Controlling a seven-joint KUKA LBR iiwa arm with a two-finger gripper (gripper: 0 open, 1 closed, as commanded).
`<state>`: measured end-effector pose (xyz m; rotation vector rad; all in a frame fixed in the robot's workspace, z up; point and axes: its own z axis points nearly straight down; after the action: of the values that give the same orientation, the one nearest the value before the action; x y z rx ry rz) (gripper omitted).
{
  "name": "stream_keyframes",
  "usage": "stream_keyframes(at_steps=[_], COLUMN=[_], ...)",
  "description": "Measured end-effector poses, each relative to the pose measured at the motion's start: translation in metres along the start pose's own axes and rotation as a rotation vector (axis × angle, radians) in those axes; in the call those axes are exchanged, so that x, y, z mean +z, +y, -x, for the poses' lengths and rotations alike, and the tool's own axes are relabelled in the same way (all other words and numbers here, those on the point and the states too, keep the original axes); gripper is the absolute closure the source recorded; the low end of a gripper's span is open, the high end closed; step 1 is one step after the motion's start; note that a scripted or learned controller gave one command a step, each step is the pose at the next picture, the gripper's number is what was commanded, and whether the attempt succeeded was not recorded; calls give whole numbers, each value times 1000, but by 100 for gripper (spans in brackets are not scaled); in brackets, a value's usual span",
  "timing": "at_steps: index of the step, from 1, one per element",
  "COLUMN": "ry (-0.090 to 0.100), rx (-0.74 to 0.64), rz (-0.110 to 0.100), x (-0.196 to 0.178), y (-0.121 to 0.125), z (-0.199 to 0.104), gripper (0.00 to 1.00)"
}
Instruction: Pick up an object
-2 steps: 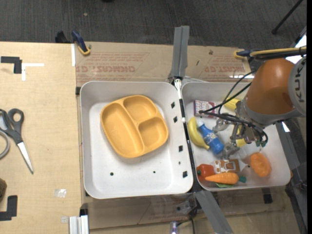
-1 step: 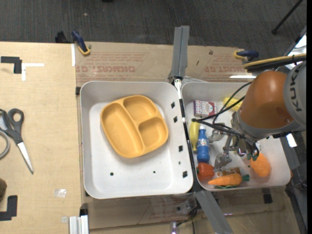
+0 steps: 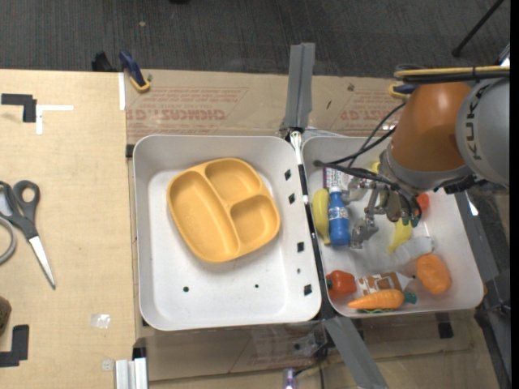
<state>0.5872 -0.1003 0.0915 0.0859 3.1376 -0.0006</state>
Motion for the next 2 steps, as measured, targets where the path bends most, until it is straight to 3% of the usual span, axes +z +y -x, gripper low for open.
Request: stream_keyframes(at_steps=[1,2], ry=[2,4], rx=[81,135], rz=[1,0], x=[0,1], y=[-8,4], z=[-47,-48], gripper=[0,0])
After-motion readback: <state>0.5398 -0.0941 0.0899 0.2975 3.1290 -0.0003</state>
